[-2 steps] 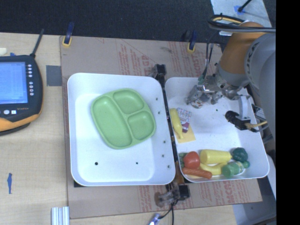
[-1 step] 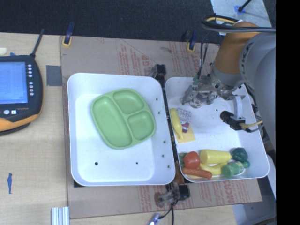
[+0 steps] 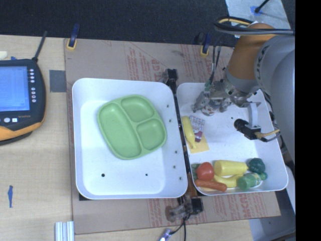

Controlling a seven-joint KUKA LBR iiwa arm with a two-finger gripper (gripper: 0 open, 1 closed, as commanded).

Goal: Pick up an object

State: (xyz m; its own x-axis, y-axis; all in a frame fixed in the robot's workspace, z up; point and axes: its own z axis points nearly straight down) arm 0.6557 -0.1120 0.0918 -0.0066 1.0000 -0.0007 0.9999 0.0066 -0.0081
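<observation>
A green divided plate (image 3: 132, 126) is being held by the left bin (image 3: 85, 179). In the right bin (image 3: 273, 149), toy foods (image 3: 229, 174) are being kept at the near edge. Above its far part the gripper (image 3: 213, 103) is being hung; the state of its jaws cannot be told.

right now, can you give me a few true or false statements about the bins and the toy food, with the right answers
1. The green three-compartment plate lies in the left white bin. True.
2. The red toy tomato sits on the green plate. False: it lies in the right white bin, near the front edge.
3. The gripper hangs over the right bin's far end. True.
4. The yellow packet is in the left bin. False: it lies in the right bin, beside the left wall.
5. The dark green toy broccoli is in the right bin. True.
</observation>
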